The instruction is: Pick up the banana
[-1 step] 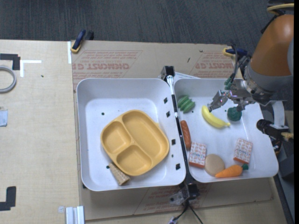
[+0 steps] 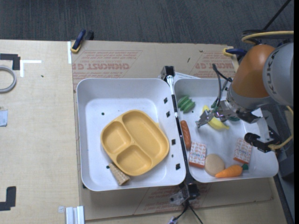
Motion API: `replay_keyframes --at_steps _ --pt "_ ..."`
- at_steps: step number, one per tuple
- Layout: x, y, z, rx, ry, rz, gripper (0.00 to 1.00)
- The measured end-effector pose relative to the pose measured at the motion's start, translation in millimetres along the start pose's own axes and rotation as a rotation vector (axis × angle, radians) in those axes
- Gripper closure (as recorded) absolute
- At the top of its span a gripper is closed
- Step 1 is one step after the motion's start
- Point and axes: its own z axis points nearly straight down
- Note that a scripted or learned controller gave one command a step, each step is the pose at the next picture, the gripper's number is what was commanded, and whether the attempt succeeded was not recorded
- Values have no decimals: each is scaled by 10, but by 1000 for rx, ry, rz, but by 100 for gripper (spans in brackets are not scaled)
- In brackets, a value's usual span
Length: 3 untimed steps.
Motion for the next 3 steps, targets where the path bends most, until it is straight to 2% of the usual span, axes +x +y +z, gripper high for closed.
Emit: replay_keyframes --at_steps 1,2,3 --pt "-4 2 -97 -1 -1 2 100" --pt "402 -36 -1003 -3 -2 -349 100" --pt "573 -38 -1375 -4 -3 -744 100"
